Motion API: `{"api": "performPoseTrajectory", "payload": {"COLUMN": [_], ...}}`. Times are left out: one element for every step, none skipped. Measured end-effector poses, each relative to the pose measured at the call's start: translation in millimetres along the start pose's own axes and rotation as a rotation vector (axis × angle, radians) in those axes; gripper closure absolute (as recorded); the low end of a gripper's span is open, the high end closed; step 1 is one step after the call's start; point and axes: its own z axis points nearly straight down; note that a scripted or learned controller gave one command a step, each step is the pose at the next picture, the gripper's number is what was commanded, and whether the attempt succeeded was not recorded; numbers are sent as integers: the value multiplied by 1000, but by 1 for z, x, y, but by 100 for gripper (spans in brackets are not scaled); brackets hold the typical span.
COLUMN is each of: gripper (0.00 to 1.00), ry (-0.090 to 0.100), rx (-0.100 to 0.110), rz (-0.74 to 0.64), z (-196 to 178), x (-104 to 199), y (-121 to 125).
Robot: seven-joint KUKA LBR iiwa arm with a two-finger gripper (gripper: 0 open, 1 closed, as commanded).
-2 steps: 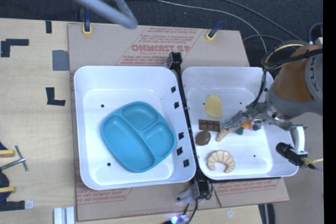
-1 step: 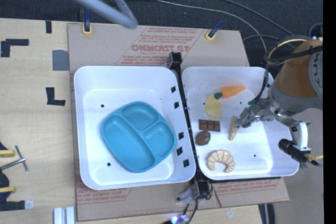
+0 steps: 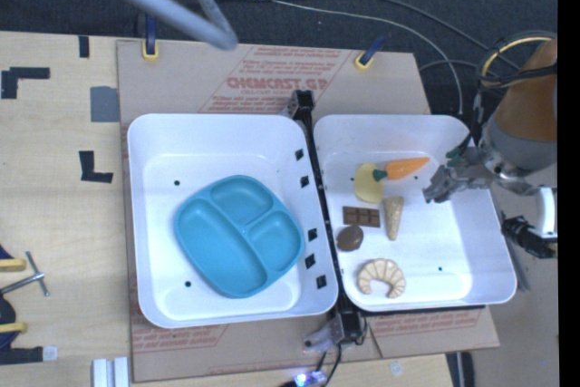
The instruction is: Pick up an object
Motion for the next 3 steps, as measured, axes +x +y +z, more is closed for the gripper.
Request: {"api": "performPoseTrajectory", "payload": {"gripper": [100, 100, 100], "ry": [0, 4, 4], "rx": [0, 3, 4], "rz": [0, -5, -6], "z": [-51, -57, -64], "x": [0, 52, 109], "y": [1, 16, 28]}}
